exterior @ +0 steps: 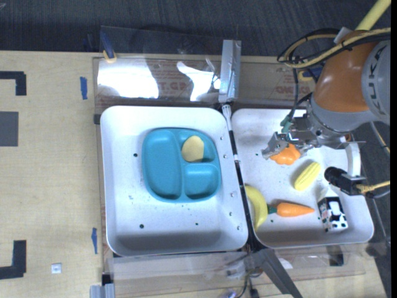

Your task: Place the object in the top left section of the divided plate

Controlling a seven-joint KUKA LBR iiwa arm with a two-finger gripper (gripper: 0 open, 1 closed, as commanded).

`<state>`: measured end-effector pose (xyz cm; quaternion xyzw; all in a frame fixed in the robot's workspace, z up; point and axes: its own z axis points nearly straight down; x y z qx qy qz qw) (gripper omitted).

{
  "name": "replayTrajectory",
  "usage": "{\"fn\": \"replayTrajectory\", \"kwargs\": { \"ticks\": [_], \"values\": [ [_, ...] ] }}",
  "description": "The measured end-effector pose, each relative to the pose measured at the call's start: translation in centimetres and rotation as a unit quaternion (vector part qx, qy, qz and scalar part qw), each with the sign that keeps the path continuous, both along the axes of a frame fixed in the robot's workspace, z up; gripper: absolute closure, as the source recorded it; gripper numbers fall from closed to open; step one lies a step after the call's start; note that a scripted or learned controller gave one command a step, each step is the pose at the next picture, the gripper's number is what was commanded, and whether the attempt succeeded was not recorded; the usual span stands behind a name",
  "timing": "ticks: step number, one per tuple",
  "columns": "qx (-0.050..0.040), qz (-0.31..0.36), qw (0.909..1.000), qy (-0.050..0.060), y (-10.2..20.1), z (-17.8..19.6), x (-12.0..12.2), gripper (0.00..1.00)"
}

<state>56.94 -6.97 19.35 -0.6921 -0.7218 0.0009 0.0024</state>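
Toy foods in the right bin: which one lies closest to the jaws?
The small orange piece, right under the gripper; the corn, carrot and banana lie farther off.

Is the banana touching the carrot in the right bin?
Touching: in the camera view, the carrot's green leafy end meets the banana's side, with no bin floor showing between them.
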Motion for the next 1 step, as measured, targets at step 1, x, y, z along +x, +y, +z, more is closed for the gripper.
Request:
{"fn": "replayTrajectory", "kwargs": {
  "ticks": [1],
  "values": [
    [-0.0001, 0.000, 1.0000, 0.000, 0.00, 0.01, 0.00, 0.00]
  ]
}}
